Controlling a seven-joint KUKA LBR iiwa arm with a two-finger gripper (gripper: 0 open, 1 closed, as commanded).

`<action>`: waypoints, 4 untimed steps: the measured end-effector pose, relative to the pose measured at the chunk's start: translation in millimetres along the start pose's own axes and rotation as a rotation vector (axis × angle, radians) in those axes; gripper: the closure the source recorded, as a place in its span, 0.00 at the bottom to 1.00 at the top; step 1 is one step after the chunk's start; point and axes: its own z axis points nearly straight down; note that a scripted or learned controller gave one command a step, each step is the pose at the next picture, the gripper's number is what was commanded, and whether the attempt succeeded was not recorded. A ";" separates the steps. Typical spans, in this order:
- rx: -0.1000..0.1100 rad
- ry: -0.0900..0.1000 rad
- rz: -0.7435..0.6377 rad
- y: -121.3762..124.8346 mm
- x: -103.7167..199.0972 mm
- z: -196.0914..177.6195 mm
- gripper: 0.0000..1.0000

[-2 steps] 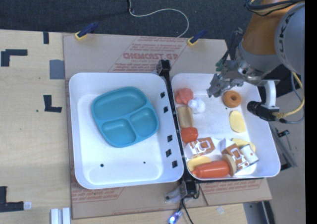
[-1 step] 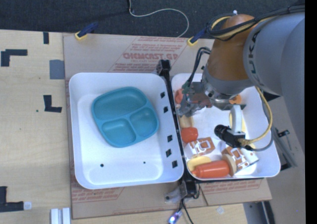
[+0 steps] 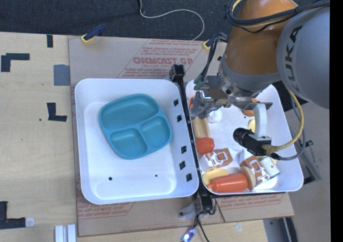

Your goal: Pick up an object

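At right of centre, the gripper [image 3: 206,103] hangs over the right bin [image 3: 286,179]; its grip state is unclear. Below lies a tan, cylindrical bread stick [image 3: 200,127].

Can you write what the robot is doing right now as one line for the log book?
arm: over right bin | gripper: low, above toy hot dog | held: nothing seen | blue divided plate: left bin

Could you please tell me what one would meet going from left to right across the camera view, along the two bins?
Left bin → blue divided plate → clips on the shared bin wall → hand above the right bin's toy food.
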 end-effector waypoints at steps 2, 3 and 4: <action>0.005 -0.002 0.002 -39.5 89.3 -104.9 1.00; 0.013 -0.008 0.011 44.2 68.0 -6.7 1.00; 0.004 -0.001 0.005 -28.3 64.1 -86.5 1.00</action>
